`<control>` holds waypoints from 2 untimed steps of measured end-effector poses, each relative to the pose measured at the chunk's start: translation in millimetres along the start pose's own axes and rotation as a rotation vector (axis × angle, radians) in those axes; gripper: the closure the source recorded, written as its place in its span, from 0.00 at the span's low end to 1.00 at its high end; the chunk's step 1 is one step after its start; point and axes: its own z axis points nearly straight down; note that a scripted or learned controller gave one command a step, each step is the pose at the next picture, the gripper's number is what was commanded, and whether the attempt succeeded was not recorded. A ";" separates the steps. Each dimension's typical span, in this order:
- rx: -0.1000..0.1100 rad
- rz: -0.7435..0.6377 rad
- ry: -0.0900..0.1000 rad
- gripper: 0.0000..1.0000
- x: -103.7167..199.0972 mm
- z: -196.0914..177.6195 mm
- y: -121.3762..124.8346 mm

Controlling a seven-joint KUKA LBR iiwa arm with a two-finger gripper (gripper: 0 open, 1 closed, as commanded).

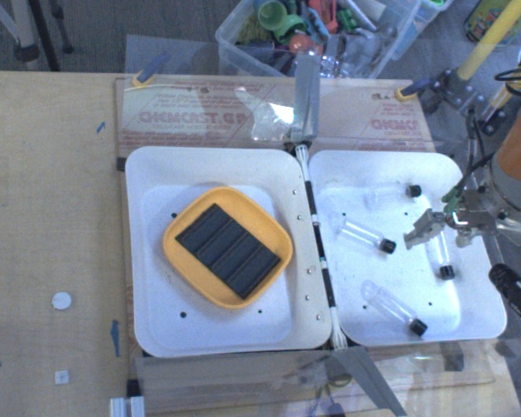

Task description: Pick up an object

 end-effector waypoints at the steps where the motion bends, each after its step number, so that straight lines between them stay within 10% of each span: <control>1: -0.001 0.012 0.000 0.00 -64.1 93.9 24.8; 2: -0.002 -0.123 -0.001 0.00 -77.7 150.8 48.9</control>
